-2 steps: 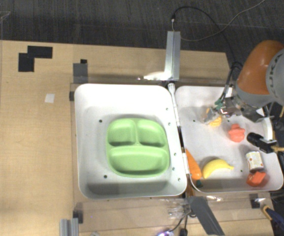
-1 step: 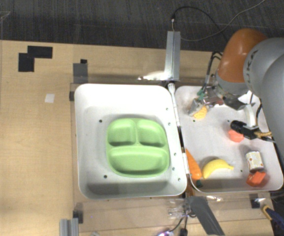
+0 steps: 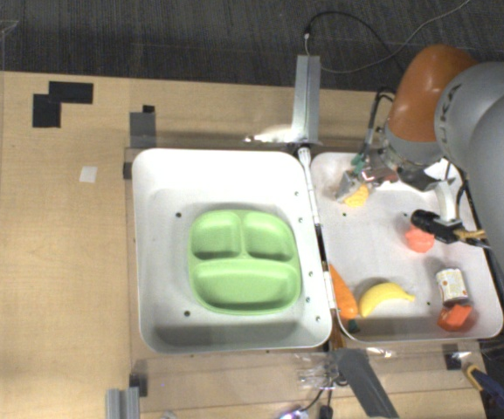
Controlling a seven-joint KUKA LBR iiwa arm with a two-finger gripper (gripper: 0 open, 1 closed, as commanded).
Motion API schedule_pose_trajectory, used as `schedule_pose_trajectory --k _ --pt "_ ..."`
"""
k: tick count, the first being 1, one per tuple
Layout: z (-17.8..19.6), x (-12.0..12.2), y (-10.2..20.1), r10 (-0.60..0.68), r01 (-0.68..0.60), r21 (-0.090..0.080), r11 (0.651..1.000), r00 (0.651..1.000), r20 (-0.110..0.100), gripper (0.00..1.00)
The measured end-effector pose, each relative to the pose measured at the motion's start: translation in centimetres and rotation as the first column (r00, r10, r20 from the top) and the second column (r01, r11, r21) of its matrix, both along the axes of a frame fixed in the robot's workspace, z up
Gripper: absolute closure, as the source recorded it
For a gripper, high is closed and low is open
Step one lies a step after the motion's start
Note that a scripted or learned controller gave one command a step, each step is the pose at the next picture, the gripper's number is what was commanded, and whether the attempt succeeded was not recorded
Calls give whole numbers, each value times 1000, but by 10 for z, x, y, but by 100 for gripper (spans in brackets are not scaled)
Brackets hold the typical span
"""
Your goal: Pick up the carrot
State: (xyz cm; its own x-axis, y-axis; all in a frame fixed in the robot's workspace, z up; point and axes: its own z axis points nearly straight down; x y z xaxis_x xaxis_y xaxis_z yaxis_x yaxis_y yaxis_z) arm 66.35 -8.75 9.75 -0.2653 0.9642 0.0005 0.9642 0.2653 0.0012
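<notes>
The carrot (image 3: 344,295) is orange and lies along the left wall of the right bin (image 3: 487,321), near its front corner, next to a yellow banana (image 3: 385,297). My gripper (image 3: 359,180) is at the far left corner of the same bin, well away from the carrot. It hangs directly over a small yellow item (image 3: 356,197). The arm's wrist covers the gripper from above.
The right bin also holds a red-orange round piece (image 3: 420,239), a small can (image 3: 451,285) and a red item (image 3: 455,318) at the front right. A green divided plate (image 3: 245,260) sits in the left bin (image 3: 155,234).
</notes>
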Motion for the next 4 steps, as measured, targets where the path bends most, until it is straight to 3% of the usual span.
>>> schedule_pose_trajectory --k 1,2,3,4 --pt "-10 -14 -2 2 -2 -1 1000 1000 10 100" --pt "1 -12 0 7 -7 -1 1000 1000 14 100" --pt "88 7 80 -80 80 0 997 997 3 100" --pt "191 7 57 -84 84 -1 996 996 4 100"
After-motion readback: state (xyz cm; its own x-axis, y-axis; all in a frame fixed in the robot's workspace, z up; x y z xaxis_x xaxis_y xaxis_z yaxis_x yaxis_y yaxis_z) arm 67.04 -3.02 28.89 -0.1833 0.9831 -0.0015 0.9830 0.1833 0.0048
